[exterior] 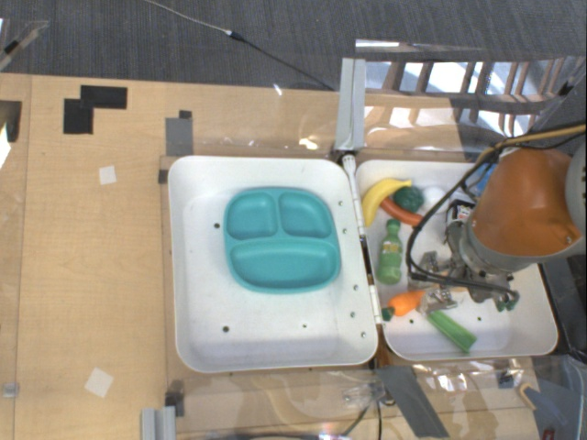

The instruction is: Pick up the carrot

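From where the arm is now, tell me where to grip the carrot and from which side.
Grip the carrot across its thicker orange body, coming straight down from above. It lies flat and roughly lengthwise across the right bin, its green-tipped end near the divider wall, so a sideways approach looks blocked there. The green stick lies close below it; close the fingers across the carrot's width.

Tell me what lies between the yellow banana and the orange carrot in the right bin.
In the camera view, a small green bottle lies between the yellow banana and the orange carrot.
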